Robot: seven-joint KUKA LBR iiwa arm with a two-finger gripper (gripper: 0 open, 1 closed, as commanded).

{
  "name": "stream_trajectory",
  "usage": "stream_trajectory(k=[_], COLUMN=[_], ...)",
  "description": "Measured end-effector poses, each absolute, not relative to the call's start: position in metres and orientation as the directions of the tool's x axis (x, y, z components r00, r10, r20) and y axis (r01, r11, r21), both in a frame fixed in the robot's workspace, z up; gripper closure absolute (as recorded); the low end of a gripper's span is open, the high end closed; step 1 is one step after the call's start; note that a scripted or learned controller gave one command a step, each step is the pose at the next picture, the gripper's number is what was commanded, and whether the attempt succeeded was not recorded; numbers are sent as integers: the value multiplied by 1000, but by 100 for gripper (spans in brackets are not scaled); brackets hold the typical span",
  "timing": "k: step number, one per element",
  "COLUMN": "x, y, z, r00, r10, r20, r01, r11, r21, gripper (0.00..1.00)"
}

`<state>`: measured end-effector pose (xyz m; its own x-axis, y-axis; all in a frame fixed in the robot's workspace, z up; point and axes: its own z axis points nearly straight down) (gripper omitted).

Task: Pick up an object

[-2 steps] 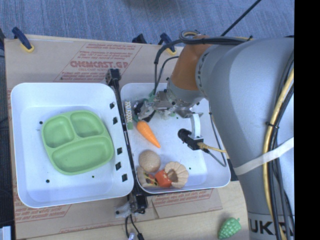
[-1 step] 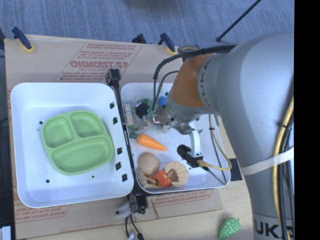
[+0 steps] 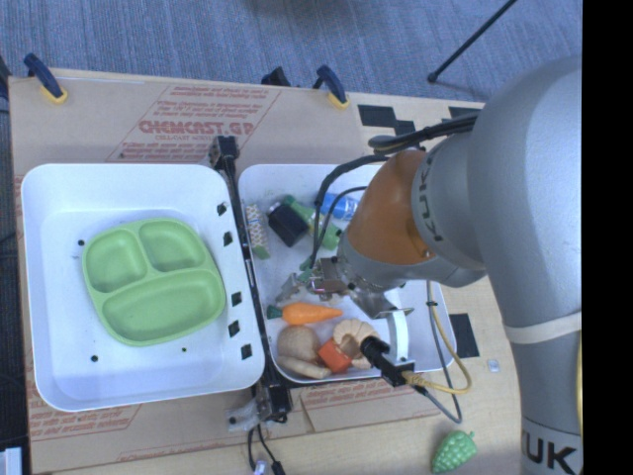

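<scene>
We look down on a grey-blue carpeted floor (image 3: 148,18) and, on it, a counter (image 3: 119,117) covered with brown cardboard printed in red lettering. Blue clamps (image 3: 45,77) grip its far edge.

The largest thing in sight is the arm (image 3: 514,196), grey with an orange band (image 3: 391,216), which reaches in from the right and bends down over the right bin. Its fingers (image 3: 321,283) point into the middle of that bin, just above the carrot; they are small and partly hidden under the wrist, and we cannot tell whether they are spread or closed, or whether they have hold of anything.

Next come the two shallow white bins, side by side and touching along a row of black clips. The left bin (image 3: 49,265) holds a green divided plate (image 3: 153,280) with three compartments, lying flat near its middle.

The right bin (image 3: 259,181) holds the loose things. A black block (image 3: 287,224) lies near the far side, with a green piece (image 3: 326,228) and a blue bottle (image 3: 341,206) beside it. An orange carrot (image 3: 312,315) lies nearer to us. Just below it sit a tan potato (image 3: 295,342), a small red-orange piece (image 3: 334,357) and a pale ring-shaped thing (image 3: 351,334), all crowded together at the near wall.

On the counter outside the bins, near the bottom right, rests a small green bunch of grapes (image 3: 453,451).
</scene>
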<state>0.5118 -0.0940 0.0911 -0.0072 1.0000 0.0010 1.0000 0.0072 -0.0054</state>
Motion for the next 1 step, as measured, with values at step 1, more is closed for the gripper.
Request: stream_trajectory(k=[1], x=[476], y=[-93], z=[91], r00=[-7], r10=[1000], r20=[1], r01=[1000], r11=[7], r21=[-5], gripper=[0])
